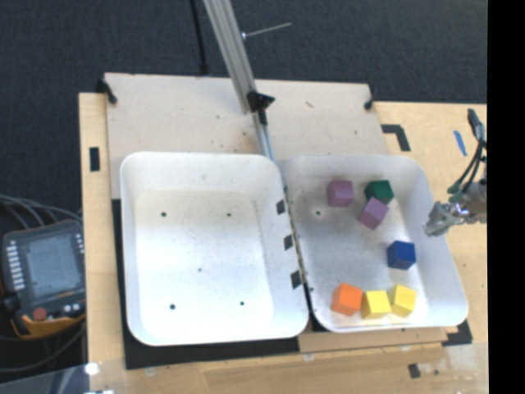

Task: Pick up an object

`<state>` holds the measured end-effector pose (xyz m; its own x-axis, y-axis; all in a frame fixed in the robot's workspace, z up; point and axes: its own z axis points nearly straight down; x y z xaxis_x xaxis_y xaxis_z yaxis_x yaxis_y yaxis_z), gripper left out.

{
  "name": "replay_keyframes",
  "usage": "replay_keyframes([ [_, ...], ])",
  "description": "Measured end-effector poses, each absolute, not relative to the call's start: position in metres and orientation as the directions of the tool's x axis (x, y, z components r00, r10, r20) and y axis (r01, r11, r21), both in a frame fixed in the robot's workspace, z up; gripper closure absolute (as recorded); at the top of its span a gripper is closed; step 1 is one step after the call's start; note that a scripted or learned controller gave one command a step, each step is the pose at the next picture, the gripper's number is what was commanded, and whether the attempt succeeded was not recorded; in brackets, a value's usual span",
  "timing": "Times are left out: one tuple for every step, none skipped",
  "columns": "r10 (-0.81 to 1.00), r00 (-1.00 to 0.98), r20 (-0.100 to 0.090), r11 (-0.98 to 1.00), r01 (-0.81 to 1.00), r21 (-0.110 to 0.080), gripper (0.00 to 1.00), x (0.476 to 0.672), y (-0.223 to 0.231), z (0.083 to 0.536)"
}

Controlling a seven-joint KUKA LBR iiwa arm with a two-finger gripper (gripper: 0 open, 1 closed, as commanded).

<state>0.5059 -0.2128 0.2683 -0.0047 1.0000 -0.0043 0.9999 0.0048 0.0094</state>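
The right bin holds several small blocks. Two purple blocks and a green block lie near its back. A blue block sits toward the right wall. An orange block and two yellow blocks line up along the front. My gripper hangs at the bin's right rim, right of the blue block and apart from every block. Nothing shows between its tips.
The left bin stands beside the right one, sharing a middle rim. A slanted metal pole rises behind the bins. A teach pendant lies off the bench at the left.
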Motion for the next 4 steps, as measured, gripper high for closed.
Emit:
replay_keyframes([
  [1.000, -0.008, 0.000, 0.008, 1.000, 0.002, 1.00, 0.517, -0.152, 0.266],
  [1.000, -0.008, 0.000, 0.008, 1.000, 0.003, 1.00, 0.533, -0.105, 0.271],
  [1.000, -0.007, 0.001, 0.007, 1.000, 0.002, 1.00, 0.537, -0.051, 0.269],
  [1.000, -0.006, 0.001, 0.006, 1.000, -0.003, 1.00, 0.551, -0.004, 0.251],
])
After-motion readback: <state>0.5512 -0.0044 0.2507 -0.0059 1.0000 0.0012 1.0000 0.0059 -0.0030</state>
